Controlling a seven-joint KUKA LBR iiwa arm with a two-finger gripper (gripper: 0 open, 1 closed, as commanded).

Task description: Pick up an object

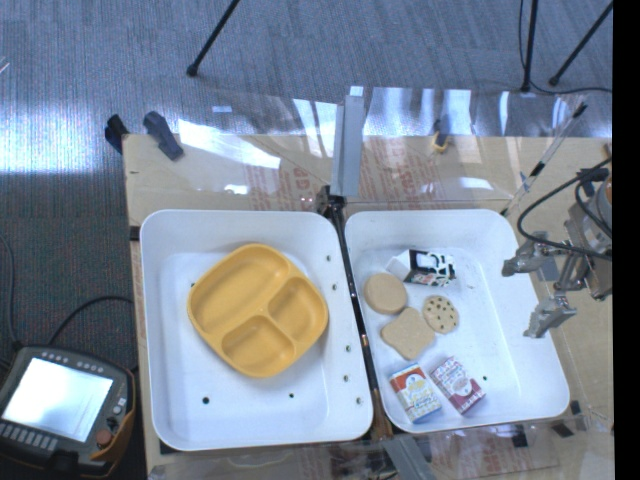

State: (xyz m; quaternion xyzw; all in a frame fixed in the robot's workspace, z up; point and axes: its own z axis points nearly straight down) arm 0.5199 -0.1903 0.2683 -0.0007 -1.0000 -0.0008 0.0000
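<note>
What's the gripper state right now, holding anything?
Gripper: open, nothing between its fingers; it sits over the right edge of the right bin, apart from the toy food items.

You see a brown bench holding two white bins side by side. The left bin and the right bin sit touching in the middle.

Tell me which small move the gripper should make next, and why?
Probably move left toward the cookie. The gripper sits at the right bin's right edge with open fingers holding nothing, and the food items lie further left in that bin.
</note>
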